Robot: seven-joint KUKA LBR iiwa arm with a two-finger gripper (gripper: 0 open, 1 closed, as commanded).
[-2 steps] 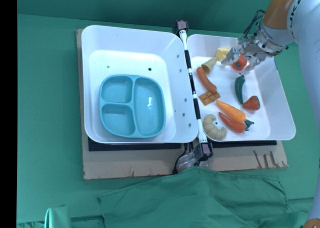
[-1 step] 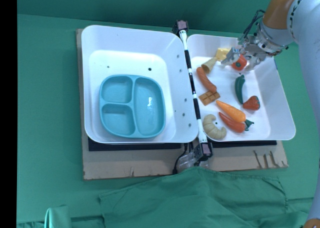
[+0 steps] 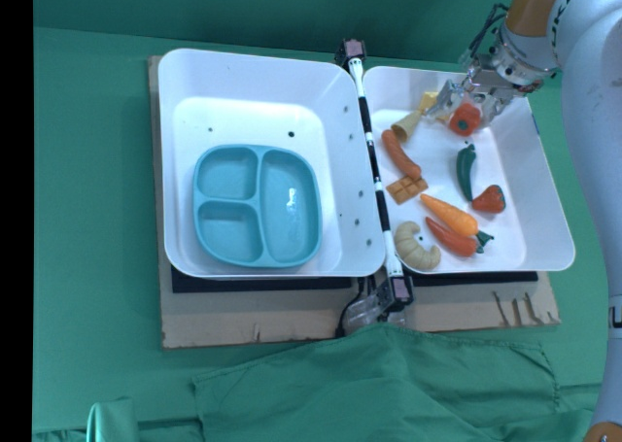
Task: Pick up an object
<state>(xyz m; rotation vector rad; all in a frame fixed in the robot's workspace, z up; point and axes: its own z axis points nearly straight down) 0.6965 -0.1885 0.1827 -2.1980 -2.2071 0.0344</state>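
Arm (image 3: 593, 61) cropped at right edge; orange-red piece (image 3: 466, 118) partly hidden beneath the tool (image 3: 473, 100), grip unclear.

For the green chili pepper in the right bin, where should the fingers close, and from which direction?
Grip the green chili pepper across its thicker upper half, coming straight down from above. It lies flat and runs roughly top to bottom in the view, tapering toward its lower tip. Bare bin floor on its left and right leaves room for the fingers; the red pepper sits near its lower end.

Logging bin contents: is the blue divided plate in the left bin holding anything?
Empty. The blue divided plate lies flat in the left bin; all three compartments show bare blue surface, with just a glare spot.
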